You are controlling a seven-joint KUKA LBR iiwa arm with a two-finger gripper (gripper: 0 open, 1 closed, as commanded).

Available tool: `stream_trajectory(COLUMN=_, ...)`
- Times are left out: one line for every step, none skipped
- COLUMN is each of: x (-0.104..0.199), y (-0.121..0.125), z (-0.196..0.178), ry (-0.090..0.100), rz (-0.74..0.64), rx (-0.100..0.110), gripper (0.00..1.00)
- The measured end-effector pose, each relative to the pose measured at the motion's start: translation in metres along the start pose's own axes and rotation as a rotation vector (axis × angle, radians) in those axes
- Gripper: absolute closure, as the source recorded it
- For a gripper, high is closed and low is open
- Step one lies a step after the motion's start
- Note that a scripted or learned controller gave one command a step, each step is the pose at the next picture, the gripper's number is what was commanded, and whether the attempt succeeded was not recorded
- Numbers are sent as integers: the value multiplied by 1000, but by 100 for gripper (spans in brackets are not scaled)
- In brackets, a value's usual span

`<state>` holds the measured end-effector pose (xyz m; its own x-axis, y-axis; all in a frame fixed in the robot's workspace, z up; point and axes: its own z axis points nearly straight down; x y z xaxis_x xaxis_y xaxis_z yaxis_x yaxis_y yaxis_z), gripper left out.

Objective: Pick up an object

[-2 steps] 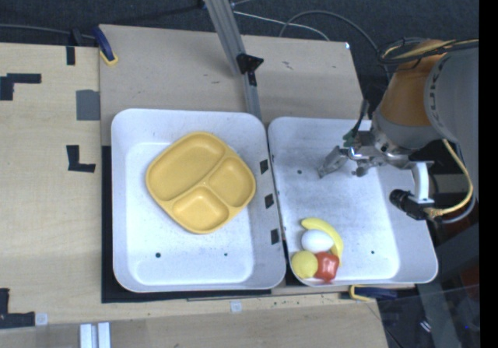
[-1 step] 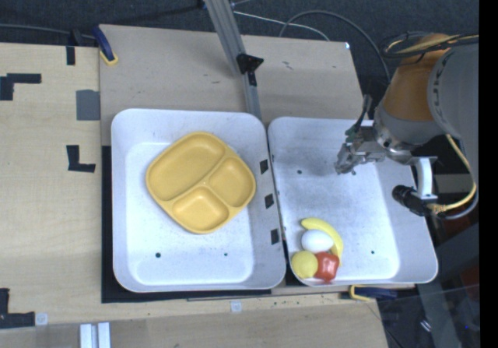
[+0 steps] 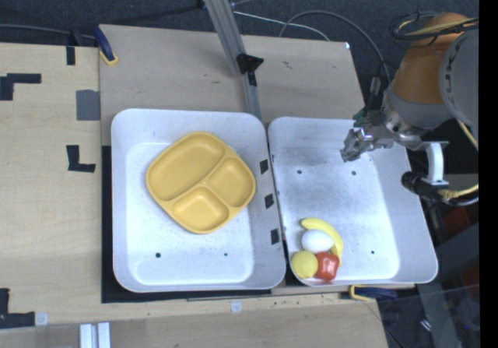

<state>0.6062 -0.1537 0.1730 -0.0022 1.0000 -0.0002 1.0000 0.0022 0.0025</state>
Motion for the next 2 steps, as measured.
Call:
stream_trajectory(x=-2, y=1, z=-63, ry=-1, rz=0, rx=-3, gripper=100)
stream_trajectory(x=-1, y=1, z=-76, ry=0, rz=1, rx=2, gripper=100)
